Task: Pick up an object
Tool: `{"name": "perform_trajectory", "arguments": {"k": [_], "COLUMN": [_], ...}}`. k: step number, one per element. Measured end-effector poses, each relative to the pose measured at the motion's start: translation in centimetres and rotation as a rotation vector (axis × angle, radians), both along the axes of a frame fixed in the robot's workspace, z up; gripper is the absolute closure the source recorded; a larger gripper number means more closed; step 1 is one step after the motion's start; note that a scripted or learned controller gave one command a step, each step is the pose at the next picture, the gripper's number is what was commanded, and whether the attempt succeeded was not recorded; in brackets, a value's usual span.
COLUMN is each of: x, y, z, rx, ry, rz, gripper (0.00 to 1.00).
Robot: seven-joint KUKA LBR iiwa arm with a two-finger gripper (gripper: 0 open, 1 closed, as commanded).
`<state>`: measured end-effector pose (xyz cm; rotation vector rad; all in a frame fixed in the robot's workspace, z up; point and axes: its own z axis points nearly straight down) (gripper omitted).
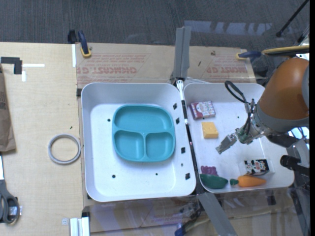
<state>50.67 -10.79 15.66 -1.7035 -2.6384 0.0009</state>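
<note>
The right bin [275,107] holds several small objects: a dark red packet [202,109] near its back left, a yellow sponge block [210,130] just in front of it, purple grapes [208,170] and a green leaf-shaped piece [214,182] at the front left, an orange carrot [251,181] and a small black-and-white box [256,166] at the front right. My gripper [227,143] hangs over the middle of this bin, right of the sponge, its grey fingers pointing left and down. Nothing shows between them.
The left bin [93,132] holds a teal three-compartment plate [144,132]. A roll of tape [64,148] lies on the wooden bench to the left. A grey divider post [181,53] stands between the bins at the back. My arm's orange band [290,90] covers the right bin's right side.
</note>
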Motion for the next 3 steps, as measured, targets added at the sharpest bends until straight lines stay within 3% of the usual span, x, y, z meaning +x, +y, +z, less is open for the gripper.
{"name": "perform_trajectory", "arguments": {"k": [1, 2, 3], "x": [6.2, 9.5, 9.9], "y": [0.6, 0.2, 0.2], "z": [-6.6, -6.5, -5.0], "rx": [-0.001, -0.002, -0.003], "ry": [0.000, -0.002, -0.016], "rz": [-0.075, -0.170, -0.166], "gripper": [0.00, 0.00, 1.00]}}
